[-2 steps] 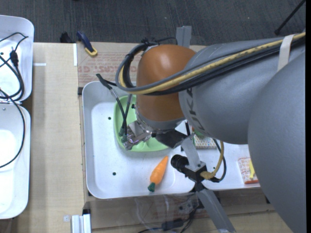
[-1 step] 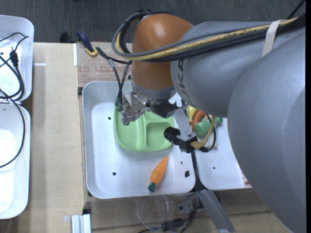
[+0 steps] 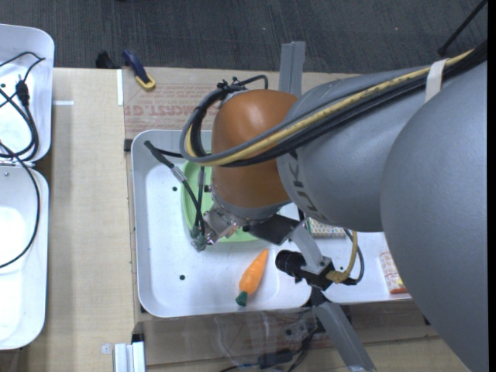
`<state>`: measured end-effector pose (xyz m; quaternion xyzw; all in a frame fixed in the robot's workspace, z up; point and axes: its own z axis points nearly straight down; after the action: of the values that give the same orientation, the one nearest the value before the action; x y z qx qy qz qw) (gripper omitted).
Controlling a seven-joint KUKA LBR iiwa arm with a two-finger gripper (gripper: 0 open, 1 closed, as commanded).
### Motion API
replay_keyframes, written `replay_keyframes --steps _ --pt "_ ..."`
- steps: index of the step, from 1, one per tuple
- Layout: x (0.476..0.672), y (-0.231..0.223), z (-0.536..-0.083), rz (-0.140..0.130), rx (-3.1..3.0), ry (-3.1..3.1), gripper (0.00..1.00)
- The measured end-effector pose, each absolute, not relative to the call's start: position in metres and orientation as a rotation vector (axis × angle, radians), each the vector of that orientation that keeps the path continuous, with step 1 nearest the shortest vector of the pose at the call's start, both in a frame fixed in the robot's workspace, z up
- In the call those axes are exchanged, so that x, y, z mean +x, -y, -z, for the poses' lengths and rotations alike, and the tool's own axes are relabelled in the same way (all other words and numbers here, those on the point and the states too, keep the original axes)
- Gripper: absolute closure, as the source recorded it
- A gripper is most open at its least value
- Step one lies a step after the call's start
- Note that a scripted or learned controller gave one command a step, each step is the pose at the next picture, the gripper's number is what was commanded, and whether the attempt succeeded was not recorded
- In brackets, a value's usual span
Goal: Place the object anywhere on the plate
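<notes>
Looking down, I see the carrot lying on the white bin floor near its front edge, just apart from the green plate. The arm covers most of that plate; the gripper's state I cannot tell.

Even, fairly bright overhead light, soft shadows under the arm onto the white bin, mild glare on the orange band — focus slightly soft, image grainy — no obvious edge distortion.
</notes>
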<state>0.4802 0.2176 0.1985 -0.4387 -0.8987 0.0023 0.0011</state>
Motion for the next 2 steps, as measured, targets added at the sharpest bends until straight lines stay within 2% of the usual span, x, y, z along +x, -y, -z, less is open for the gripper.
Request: replay_keyframes --steps 1,2 --pt "0.558 -0.2 -0.252 -0.002 -1.241 2.888 1.0" --pt "0.521 -0.194 -0.245 -0.005 -1.245 2.884 1.0"
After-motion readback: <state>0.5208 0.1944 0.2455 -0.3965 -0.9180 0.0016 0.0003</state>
